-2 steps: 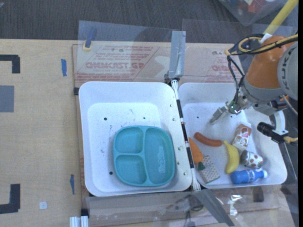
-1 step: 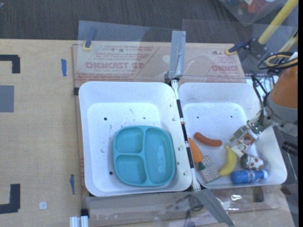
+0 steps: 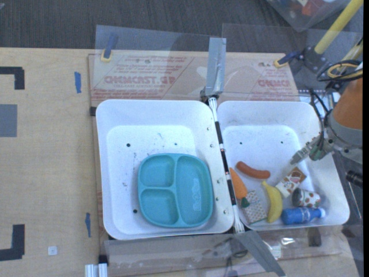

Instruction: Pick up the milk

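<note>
Gripper near right bin's right edge – grip state unclear – milk carton just below, tilted diagonally.

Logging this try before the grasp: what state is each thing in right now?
milk: lying in the right bin, not held
pincer: above the milk, empty
banana: lying beside the milk
blue bottle: on its side
teal tray: flat in the left bin, compartments bare
</note>
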Robot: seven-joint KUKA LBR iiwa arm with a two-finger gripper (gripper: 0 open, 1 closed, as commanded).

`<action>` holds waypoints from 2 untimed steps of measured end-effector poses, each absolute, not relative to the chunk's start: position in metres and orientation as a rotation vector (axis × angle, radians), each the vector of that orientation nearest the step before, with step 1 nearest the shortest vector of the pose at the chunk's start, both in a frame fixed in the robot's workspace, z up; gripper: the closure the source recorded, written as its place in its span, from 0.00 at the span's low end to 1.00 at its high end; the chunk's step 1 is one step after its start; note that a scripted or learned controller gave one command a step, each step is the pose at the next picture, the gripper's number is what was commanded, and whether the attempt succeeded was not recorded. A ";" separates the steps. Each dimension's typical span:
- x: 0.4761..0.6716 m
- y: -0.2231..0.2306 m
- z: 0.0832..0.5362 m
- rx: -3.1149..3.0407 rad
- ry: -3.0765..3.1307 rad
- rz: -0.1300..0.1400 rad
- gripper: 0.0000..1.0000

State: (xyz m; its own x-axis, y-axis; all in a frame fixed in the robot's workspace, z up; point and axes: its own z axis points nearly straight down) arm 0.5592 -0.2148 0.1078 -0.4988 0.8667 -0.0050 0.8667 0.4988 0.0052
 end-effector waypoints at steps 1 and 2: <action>0.559 -0.215 0.108 1.569 2.714 0.003 0.00; 0.512 -0.191 0.092 1.497 2.760 0.002 0.00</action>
